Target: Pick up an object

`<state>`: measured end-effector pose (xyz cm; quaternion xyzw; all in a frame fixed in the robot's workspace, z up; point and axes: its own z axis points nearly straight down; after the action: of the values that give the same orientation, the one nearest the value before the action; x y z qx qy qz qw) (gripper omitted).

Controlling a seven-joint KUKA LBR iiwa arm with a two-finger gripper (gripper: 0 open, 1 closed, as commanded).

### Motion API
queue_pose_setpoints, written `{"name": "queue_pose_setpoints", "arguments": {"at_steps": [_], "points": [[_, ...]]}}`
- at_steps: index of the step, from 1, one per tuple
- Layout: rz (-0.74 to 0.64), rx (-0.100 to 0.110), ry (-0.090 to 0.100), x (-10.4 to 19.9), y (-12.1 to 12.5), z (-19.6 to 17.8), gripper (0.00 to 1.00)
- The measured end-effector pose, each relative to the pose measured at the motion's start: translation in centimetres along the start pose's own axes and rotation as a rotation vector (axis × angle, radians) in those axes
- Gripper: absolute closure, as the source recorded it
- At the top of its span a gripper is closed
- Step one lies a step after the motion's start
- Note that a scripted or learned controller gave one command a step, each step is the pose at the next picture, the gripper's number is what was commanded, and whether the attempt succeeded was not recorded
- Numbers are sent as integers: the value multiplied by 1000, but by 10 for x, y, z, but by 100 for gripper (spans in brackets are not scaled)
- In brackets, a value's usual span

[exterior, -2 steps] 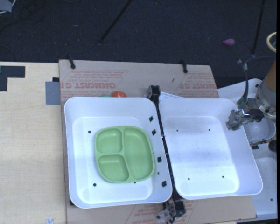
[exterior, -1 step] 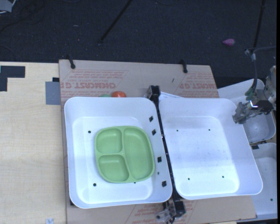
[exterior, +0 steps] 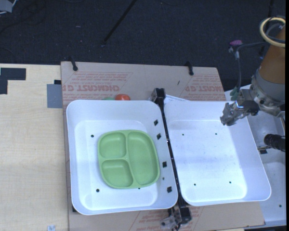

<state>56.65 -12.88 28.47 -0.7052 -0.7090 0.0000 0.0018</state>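
Observation:
A light green divided plate (exterior: pixel 128 159) with three compartments lies flat in the left bin (exterior: pixel 82 129), a little right of its middle. My gripper (exterior: pixel 229 116) hangs over the upper right corner of the right bin (exterior: pixel 241 186), far from the plate. The grey arm with its orange band (exterior: pixel 274 61) comes in from the right above it. Nothing shows in the gripper.
A small red-orange object (exterior: pixel 122 97) and a bit of green (exterior: pixel 108 98) peek out behind the left bin's back wall, on the cardboard sheet (exterior: pixel 135 83). A black divider with clips (exterior: pixel 166 148) runs between the bins. Pale wooden bench (exterior: pixel 24 153) lies to the left.

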Motion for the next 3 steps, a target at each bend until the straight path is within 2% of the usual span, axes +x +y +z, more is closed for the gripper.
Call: {"name": "queue_pose_setpoints", "arguments": {"at_steps": [3], "points": [[1, -1, -1, 171, 45, 23, 100]]}}
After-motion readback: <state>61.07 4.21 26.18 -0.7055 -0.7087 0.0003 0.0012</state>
